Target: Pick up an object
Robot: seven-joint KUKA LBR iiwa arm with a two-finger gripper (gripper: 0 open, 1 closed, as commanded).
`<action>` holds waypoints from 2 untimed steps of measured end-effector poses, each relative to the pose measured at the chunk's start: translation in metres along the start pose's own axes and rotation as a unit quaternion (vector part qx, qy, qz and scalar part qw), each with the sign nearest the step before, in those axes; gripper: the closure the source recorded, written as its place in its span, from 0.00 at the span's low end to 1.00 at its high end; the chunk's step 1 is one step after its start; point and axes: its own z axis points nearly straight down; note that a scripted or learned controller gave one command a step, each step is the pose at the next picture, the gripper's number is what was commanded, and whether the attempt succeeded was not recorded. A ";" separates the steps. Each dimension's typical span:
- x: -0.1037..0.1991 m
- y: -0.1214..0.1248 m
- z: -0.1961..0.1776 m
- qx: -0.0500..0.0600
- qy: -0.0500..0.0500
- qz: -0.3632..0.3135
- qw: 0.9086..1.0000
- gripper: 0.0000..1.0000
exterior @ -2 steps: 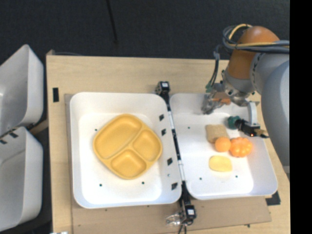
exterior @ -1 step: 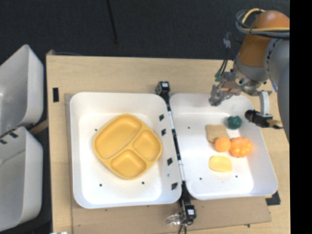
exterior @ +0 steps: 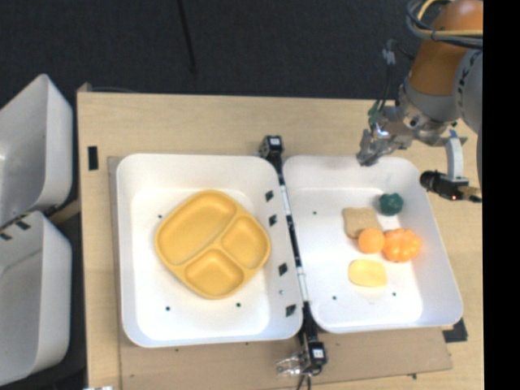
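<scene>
- Nearest, the yellow piece is lying flat in the right bin, just in front of the orange ball, the orange pumpkin-shaped toy and the tan block, which are crowding together.
- The dark green object is sitting slightly apart (probably the easier pick).
- The yellow divided tray is occupying the left bin.
- Farthest, the gripper is hanging over the right bin's back edge, carrying nothing; whether its fingers are wide or narrow I cannot tell.
- No readable writing is showing anywhere.
</scene>
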 end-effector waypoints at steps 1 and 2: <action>0.047 -0.009 0.004 0.003 0.000 -0.004 1.000 1.00; 0.107 -0.015 -0.009 0.002 0.001 -0.005 1.000 1.00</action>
